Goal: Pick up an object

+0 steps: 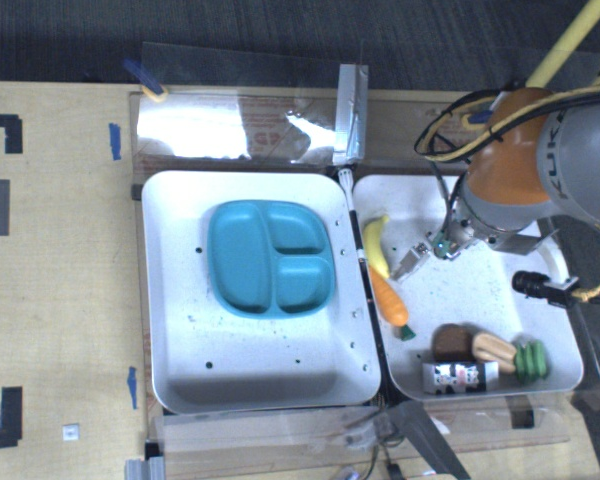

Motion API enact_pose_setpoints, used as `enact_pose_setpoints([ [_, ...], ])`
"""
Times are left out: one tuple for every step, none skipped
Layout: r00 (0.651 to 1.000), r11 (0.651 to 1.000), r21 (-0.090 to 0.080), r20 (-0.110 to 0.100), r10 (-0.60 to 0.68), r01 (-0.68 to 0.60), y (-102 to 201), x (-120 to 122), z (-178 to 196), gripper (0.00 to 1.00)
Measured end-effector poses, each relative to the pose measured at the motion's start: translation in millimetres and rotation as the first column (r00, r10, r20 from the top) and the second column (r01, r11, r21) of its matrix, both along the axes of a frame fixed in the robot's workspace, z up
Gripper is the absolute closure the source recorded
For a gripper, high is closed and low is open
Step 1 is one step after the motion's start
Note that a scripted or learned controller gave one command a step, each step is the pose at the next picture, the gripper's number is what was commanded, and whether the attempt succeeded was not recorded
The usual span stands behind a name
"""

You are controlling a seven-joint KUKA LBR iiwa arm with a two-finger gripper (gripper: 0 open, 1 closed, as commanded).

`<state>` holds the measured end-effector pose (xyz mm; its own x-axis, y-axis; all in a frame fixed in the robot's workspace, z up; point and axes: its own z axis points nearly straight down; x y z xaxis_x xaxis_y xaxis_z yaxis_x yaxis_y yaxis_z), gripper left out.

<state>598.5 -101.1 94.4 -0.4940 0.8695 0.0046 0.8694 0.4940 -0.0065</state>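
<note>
My gripper hangs over the upper middle of the right bin, open, with bare bin floor showing between its fingers. A yellow banana lies just left of it along the bin's left wall. An orange carrot with a green end lies right below the banana. Along the bin's front edge sit a brown piece, a tan bread-like piece, a green item and a small white bottle with a dark label.
The left bin holds a blue divided plate. The grey arm with its orange band and yellow cables covers the right bin's back right corner. A black fitting juts in from the right.
</note>
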Motion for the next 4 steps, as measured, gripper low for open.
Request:
enact_pose_setpoints([
  [0.958, 0.958, 0.0, 0.013, -0.287, 0.287, -18, 36, 20, 0.0],
  [0.985, 0.985, 0.0, 0.021, -0.173, 0.173, -6, 62, 128, 0.0],
  [0.992, 0.992, 0.0, 0.007, -0.127, 0.127, 1, -43, 96, 0.0],
  [0.995, 0.995, 0.0, 0.008, -0.096, 0.096, 57, -32, 90, 0.0],
])
